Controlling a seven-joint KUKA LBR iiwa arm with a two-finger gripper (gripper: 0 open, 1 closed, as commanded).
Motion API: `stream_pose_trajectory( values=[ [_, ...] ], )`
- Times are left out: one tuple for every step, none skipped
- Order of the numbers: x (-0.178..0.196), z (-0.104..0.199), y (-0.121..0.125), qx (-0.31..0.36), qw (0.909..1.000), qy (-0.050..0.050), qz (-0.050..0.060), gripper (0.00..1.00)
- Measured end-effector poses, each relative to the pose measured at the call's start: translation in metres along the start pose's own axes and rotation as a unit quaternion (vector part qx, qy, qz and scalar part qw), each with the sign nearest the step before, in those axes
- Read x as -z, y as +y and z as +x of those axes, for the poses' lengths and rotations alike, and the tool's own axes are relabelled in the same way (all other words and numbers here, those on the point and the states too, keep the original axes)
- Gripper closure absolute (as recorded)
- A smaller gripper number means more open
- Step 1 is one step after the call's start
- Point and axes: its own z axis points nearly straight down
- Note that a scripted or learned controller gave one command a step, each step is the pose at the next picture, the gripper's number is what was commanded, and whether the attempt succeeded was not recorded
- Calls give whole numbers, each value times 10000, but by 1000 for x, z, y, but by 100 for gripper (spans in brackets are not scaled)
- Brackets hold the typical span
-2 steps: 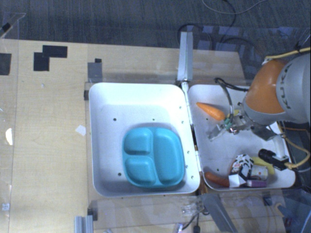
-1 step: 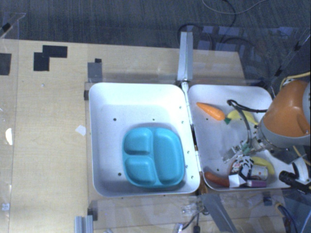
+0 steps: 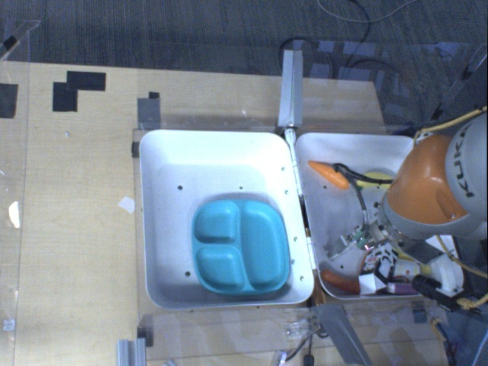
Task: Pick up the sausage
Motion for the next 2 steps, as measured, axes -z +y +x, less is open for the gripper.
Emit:
stream_pose_trajectory(
  values=[
    [12,0,4,13,10000,-14,-42,100],
    [40,-59,-26,-895,9960,25,47,100]
  ],
)
